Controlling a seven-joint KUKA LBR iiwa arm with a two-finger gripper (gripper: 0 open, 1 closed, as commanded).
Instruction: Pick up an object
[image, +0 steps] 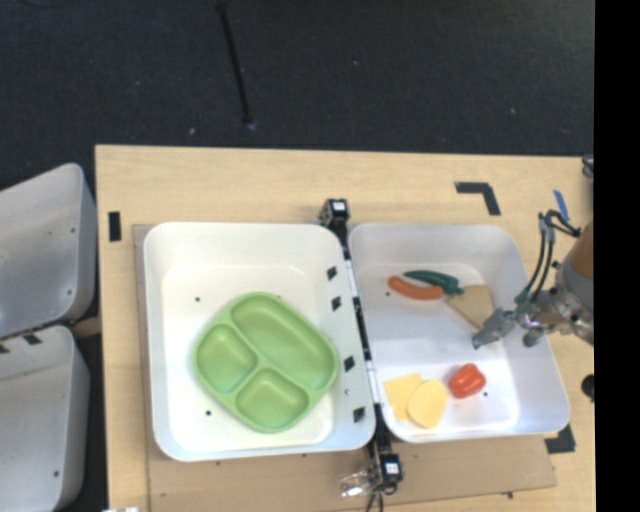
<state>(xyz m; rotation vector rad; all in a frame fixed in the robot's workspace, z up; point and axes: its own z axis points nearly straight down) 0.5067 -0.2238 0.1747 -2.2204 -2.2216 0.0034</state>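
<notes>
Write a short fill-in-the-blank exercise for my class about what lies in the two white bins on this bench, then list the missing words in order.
1. The green divided plate lies in the ____ bin as the camera sees it.
2. The plate has ____ compartments.
3. In the right bin, the small red pepper sits just to the camera's right of two ____ pieces.
4. The carrot has a ____ top.

Missing words: left; three; yellow; green
</notes>
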